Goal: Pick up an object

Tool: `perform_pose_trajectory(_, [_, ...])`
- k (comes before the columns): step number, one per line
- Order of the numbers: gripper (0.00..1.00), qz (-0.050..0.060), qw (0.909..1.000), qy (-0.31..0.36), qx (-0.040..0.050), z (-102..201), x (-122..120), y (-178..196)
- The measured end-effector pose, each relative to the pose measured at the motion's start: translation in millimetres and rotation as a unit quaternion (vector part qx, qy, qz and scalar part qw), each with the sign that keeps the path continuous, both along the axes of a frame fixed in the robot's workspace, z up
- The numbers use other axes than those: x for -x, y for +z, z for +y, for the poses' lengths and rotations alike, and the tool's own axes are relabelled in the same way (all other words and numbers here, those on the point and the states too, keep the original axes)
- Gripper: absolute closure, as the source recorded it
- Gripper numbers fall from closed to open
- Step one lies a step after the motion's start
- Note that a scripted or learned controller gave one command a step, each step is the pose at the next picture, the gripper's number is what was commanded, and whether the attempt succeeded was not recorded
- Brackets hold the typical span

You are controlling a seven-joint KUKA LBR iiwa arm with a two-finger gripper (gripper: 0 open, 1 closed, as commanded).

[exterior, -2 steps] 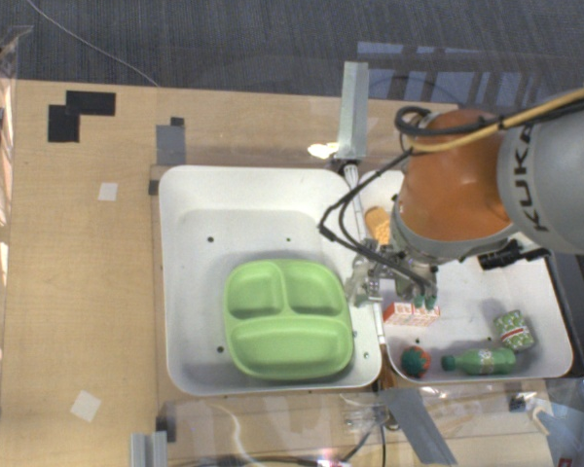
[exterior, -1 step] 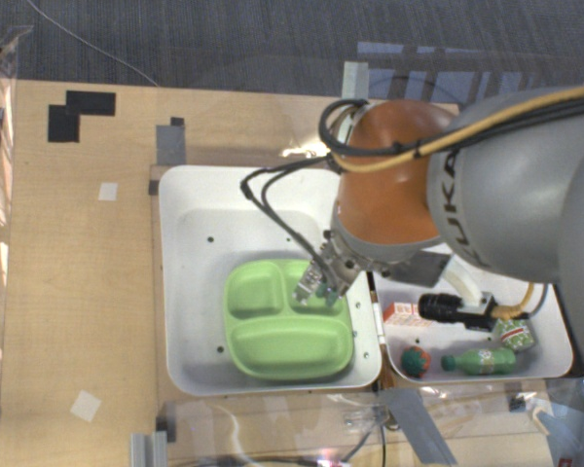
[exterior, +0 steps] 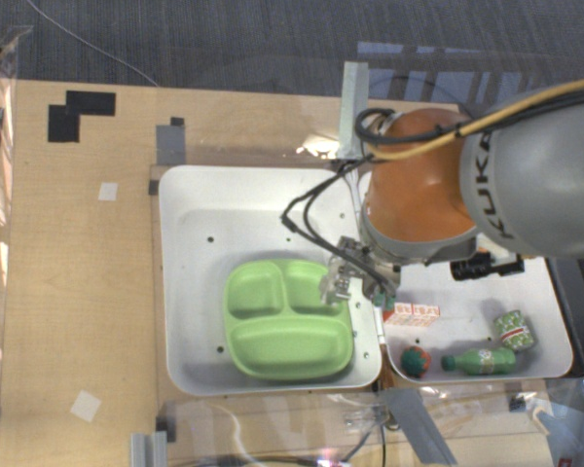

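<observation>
Hand: I see my hand (exterior: 343, 282) low over the left bin (exterior: 190, 261), at the upper right corner of the green tray (exterior: 282, 324); whether it is spread or pressed together I cannot tell, nor whether it touches the tray.
Green tray: lime green plastic, three compartments, lying flat, reaching left of and below the hand.
Other things: in the right bin (exterior: 557, 350), right of and below the hand, lie a green bottle (exterior: 481, 360), a small ball (exterior: 414, 360), a patterned can (exterior: 514, 330) and a flat red-and-white packet (exterior: 413, 313).

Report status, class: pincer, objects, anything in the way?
Pincer over green tray's right edge, grip unclear. Bottle, ball, can in right bin. Nothing obstructing.
</observation>
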State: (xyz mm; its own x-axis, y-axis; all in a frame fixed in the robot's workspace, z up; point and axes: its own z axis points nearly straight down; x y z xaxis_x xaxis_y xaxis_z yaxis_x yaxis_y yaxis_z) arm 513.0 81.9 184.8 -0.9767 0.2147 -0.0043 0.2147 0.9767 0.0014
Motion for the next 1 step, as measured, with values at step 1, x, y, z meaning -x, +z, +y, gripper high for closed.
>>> perform_pose_trajectory(1, [1.0,-0.004,0.994,0.109,-0.0014,66.8,24.4,66.7])
